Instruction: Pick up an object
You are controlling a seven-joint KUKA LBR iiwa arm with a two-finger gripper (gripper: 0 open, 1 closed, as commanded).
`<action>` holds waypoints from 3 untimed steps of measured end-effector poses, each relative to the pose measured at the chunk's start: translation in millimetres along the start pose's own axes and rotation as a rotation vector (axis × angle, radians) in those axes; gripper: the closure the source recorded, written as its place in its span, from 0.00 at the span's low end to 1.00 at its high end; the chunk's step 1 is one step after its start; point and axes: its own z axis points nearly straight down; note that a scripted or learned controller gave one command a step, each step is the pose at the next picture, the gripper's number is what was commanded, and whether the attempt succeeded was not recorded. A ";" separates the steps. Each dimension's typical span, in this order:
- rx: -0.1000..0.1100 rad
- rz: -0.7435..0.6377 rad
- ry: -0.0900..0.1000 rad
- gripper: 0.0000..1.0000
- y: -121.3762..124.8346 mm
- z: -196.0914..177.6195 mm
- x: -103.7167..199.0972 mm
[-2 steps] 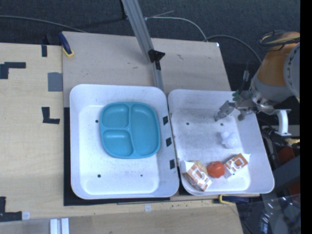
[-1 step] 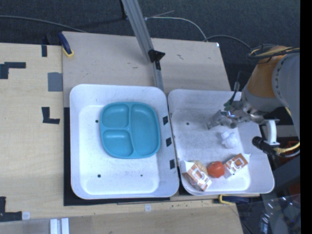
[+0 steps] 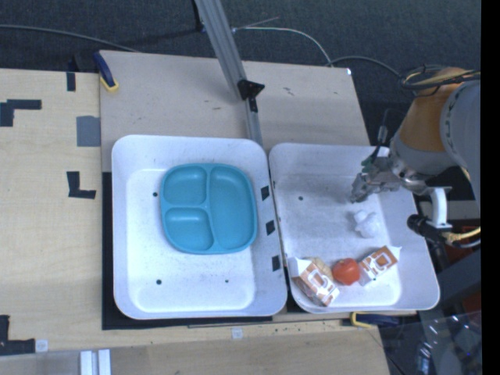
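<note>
We find the gripper (image 3: 364, 191) low in the right bin (image 3: 312, 209), above a white lump (image 3: 366, 223); its grip we cannot tell. A divided teal plate (image 3: 208, 208) occupies the left bin (image 3: 137, 233).

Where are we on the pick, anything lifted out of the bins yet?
Nothing looks lifted. The end effector sits low in the right bin, just above a small white object. The red ball and two orange-and-white packets lie at that bin's near edge. The blue tray rests in the left bin. Grasp and lift remain.
</note>
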 end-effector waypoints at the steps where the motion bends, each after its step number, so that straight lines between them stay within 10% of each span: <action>1: -0.006 0.002 -0.001 1.00 4.3 -54.5 -9.0; 3: -0.007 0.001 -0.001 1.00 3.1 -151.8 -3.4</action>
